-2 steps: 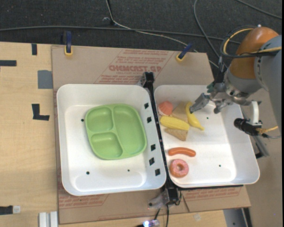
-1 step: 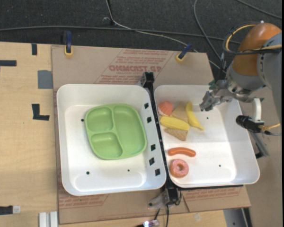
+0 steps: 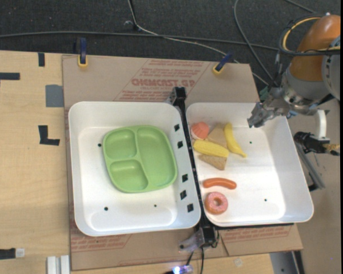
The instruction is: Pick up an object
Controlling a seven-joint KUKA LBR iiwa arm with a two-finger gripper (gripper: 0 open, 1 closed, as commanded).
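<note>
The right bin (image 3: 274,170) holds toy food: an orange-pink round fruit (image 3: 200,130), a tan bread slice (image 3: 216,137), two yellow bananas, one short (image 3: 211,148) and one curved (image 3: 234,140), a red-orange sausage (image 3: 219,183) and a pink donut (image 3: 216,202). My gripper (image 3: 257,119) hangs over the bin's upper right part, right of the curved banana and apart from it. Nothing shows between its fingers.
A green divided plate (image 3: 140,157) lies in the left bin (image 3: 86,170). A black divider (image 3: 184,153) runs between the bins. Black cables (image 3: 257,44) trail over the dark backdrop behind the bench. Blue-and-yellow clamps (image 3: 82,53) pin the cardboard sheet.
</note>
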